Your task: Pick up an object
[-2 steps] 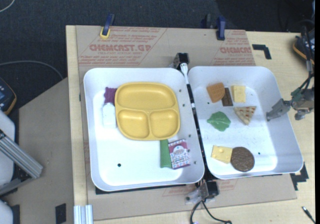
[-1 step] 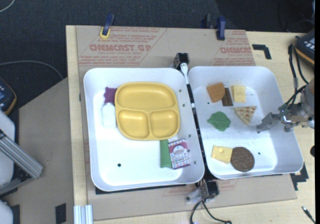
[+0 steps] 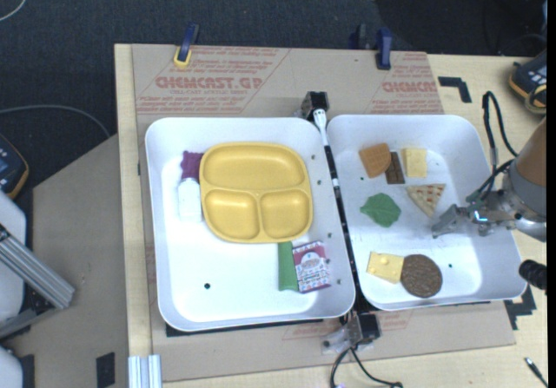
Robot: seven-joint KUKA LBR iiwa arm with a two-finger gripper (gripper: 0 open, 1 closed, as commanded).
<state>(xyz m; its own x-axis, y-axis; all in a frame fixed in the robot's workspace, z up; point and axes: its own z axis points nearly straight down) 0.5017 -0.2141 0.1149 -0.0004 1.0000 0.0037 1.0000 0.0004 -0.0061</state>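
Observation:
The right bin holds several toy foods. A brown toast square, a dark bar and a pale yellow square lie at its far side. A tan wedge like a pizza slice and a green leaf sit mid-bin. Near the front lie a yellow cheese piece and a round brown patty. My gripper is low over the bin floor at the right, just right of and below the tan wedge, with nothing seen in it.
The left bin holds a yellow divided plate, a purple item, a white bottle, a green block and a red-and-white packet. A black divider runs between the bins.

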